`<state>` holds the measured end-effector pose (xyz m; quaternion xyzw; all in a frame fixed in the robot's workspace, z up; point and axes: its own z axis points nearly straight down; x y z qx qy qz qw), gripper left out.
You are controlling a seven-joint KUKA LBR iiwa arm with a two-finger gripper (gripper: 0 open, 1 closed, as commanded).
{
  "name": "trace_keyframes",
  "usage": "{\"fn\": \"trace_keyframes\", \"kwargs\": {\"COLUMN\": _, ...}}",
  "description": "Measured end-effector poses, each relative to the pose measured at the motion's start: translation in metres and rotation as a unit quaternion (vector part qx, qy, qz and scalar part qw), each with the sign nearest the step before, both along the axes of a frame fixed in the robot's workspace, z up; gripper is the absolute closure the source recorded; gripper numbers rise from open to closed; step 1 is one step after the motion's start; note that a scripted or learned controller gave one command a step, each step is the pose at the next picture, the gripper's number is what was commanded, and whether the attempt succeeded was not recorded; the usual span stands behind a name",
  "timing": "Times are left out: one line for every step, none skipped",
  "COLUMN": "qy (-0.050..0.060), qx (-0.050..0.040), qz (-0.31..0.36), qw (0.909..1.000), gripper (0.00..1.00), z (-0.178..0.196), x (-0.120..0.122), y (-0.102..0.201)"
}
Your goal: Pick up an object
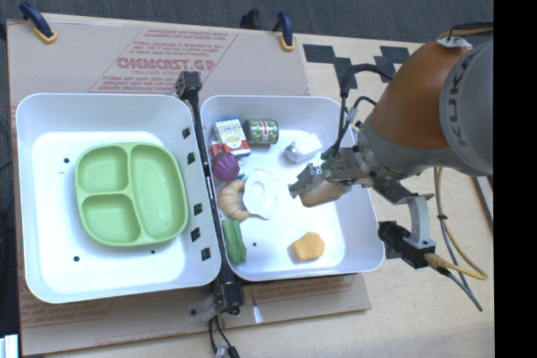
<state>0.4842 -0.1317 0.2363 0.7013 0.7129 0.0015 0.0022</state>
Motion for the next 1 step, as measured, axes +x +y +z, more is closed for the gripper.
{"fn": "trace_keyframes", "kwargs": {"qy": -0.001, "qx": -0.0004, "qz": 0.003, "qw": 1.0000, "gripper": 1.00, "z": 0.0103, "x": 0.0012, "y": 0.0001}}
